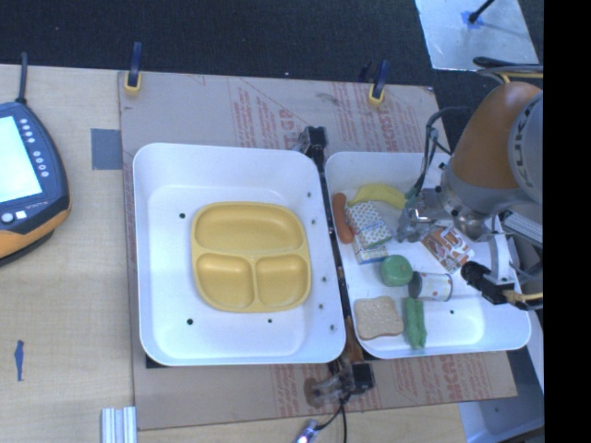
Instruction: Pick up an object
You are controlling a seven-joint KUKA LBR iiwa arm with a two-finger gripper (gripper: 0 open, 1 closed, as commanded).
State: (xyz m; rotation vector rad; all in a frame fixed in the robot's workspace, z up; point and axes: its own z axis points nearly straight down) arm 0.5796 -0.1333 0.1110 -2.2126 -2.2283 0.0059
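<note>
In right bin [480, 335]: one bread slice [379, 317].

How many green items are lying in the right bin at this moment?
2. A round green item lies mid-bin; a long green item lies near the front edge beside the bread slice. The arm may hide others.

Overhead slanted view of both bins [148, 247]

The right bin [480, 335] is crowded: sausage [342, 217], banana [379, 193], packet [370, 232], green ball [396, 269], bread [379, 317] and green pod [415, 323] sit close together. Bare floor shows at its lower right. The yellow tray [251, 254] fills the middle of the left bin [162, 247].
</note>
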